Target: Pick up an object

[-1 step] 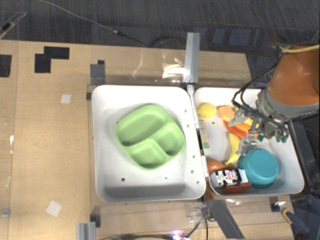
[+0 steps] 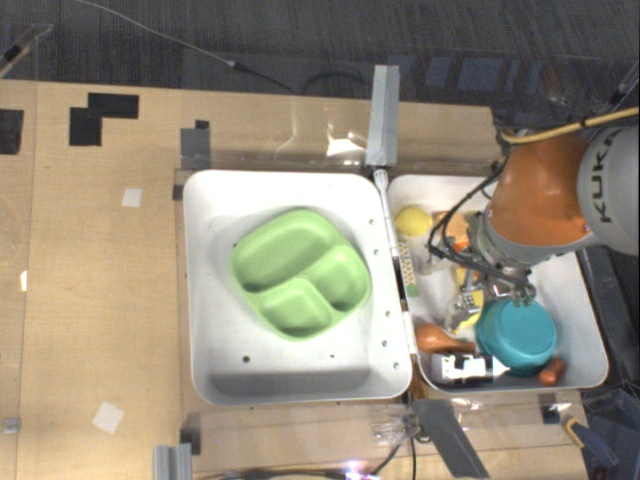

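Note:
My gripper [image 2: 468, 306] hangs low inside the right bin [image 2: 592, 340], below the arm's orange band [image 2: 535, 200]. It is right beside the upper left of a teal cup [image 2: 520, 336], among yellowish items partly hidden by the wrist. A yellow round object [image 2: 412, 221] lies at the bin's far left corner. An orange-brown object [image 2: 435, 339] sits near the front left, with a white and black item [image 2: 468, 368] in front of it. I see nothing clearly held.
The left bin [image 2: 212, 200] holds a green divided plate [image 2: 300, 273], tilted. A small orange piece [image 2: 552, 373] lies at the right bin's front edge. A metal divider post [image 2: 383, 118] stands between the bins at the back. Cables run over the arm.

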Motion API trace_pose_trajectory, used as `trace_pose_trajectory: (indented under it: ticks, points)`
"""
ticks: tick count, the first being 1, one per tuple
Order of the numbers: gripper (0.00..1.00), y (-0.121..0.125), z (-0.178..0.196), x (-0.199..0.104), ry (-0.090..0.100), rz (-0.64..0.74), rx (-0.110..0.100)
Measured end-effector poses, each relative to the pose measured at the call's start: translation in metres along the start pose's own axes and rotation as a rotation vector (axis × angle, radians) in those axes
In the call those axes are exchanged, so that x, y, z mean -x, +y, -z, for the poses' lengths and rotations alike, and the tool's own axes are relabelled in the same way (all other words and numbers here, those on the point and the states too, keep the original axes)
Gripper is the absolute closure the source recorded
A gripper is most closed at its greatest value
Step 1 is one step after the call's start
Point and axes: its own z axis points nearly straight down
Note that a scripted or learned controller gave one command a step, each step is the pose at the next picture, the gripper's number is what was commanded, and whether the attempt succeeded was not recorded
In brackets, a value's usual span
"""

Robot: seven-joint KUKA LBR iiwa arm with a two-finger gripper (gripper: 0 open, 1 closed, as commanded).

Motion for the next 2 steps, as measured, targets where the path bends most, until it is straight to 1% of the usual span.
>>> trace_pose_trajectory:
  ticks: [1, 2]
  points:
    - [0.0, -0.024, -0.004, 0.092, 0.005, 0.018, 0.003]
    - [1.0, -0.024, 0.012, 0.097, -0.01, 0.021, -0.001]
